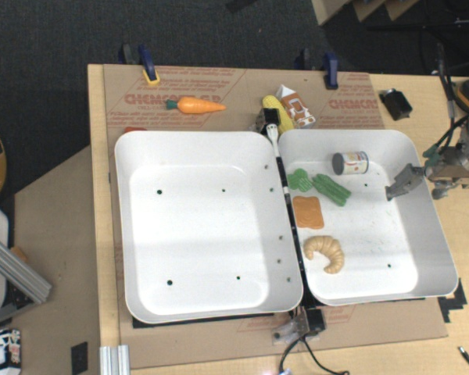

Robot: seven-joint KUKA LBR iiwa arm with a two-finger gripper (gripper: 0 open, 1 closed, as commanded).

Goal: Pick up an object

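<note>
Nearest, croissant [326, 253] and orange slab [308, 212] lying loose in right bin [422, 280], then green pieces [319, 185] and small can [350, 163], all within reach. Gripper [400, 184] hovering at right rim; grip state impossible to tell. Carrot [194, 106] farther, on bench [242, 88].

Fixed overhead camera, slanted down, both bins [133, 209]

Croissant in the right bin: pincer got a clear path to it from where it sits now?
Probably yes. The pincer sits at the right bin's right edge, and bare bin floor lies between it and the croissant. The orange slab lies just above the croissant, apart from it, off the direct line.
</note>
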